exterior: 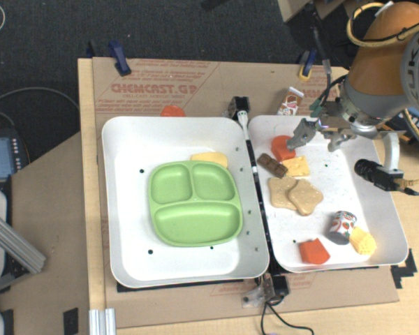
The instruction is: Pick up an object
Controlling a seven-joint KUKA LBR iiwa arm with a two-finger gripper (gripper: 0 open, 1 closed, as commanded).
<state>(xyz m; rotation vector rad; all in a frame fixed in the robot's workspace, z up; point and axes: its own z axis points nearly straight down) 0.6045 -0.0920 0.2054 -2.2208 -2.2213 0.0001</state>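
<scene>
My gripper (318, 137) hangs over the far part of the right bin (384, 215), open, with nothing between its fingers (300, 135). Just left of and below it lie a red piece (280, 146), a brown bar (271, 165) and a yellow slice (299, 167). Two tan biscuit shapes (297, 195) rest in the bin's middle. Nearer the front are a small can (342, 225), a yellow corn piece (363, 242) and an orange-red block (313, 252).
The left bin (122, 187) holds a green divided plate (194, 202) with a pale yellow piece (210, 159) behind it. A small carton (290, 103) stands on the cardboard beyond the right bin. Blue clamps (119, 56) grip the board's far edge.
</scene>
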